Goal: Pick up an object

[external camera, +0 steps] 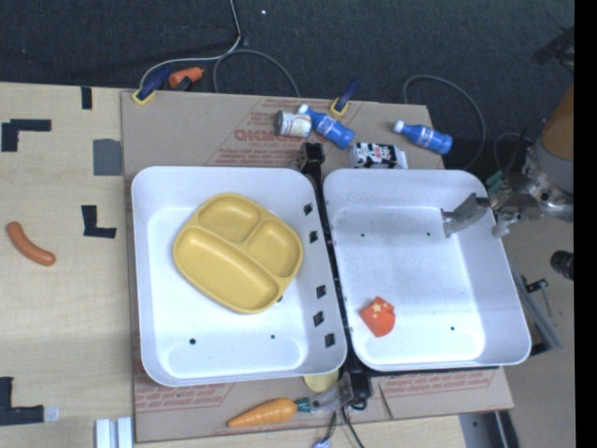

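Gripper (466,215) sits at upper right of right bin (494,343), over the rim/inner wall area, reaching in from the right w/ arm (550,171) behind it. Can't tell how the hand is set, wide or narrow; nothing visible in it.

Red object (378,316), small, w/ a yellowish spot on top, lies on right bin floor near the lower left corner, well apart from gripper. Rest of that bin floor bare apart from a few dark dots.

Left bin (149,278) holds a yellow divided plate (239,251), 3 compartments, lying flat approx. center, tilted diagonally. Black clips run down the seam btw the two bins.

Outside bins: carrot (264,412) on cardboard just below left bin's front edge; sausage (31,244) on wood bench far left, well apart from bins. Behind bins on cardboard: blue bottle (333,129) beside a small white-and-tan item, 2nd blue bottle (424,137) to its right, black-and-white box (377,155) btw them, touching right bin's back rim. Orange-handled clamp (168,81) at cardboard's back left corner; cable loops across dark floor behind.
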{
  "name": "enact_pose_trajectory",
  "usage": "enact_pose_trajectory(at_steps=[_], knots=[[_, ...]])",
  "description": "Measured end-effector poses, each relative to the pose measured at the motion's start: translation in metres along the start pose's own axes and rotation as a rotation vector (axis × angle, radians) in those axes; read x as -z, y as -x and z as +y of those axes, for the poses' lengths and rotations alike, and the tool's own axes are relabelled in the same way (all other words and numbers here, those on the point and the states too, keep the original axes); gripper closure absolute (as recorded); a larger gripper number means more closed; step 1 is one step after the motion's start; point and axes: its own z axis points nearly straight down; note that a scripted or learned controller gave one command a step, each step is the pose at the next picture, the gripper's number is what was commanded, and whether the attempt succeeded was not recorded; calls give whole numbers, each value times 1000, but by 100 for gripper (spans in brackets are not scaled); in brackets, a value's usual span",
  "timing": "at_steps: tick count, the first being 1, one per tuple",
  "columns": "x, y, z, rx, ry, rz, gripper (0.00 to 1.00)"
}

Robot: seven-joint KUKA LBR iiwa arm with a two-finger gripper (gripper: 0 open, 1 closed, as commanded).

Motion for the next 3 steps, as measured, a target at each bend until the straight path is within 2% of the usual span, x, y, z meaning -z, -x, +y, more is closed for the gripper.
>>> enact_pose_trajectory(at_steps=[1, 2, 3], knots=[[-159, -28, -10, 1, 5, -3, 0], [-153, -99, 53, 8, 8, -2, 0], [-154, -109, 118, 4, 6, -1, 0]])
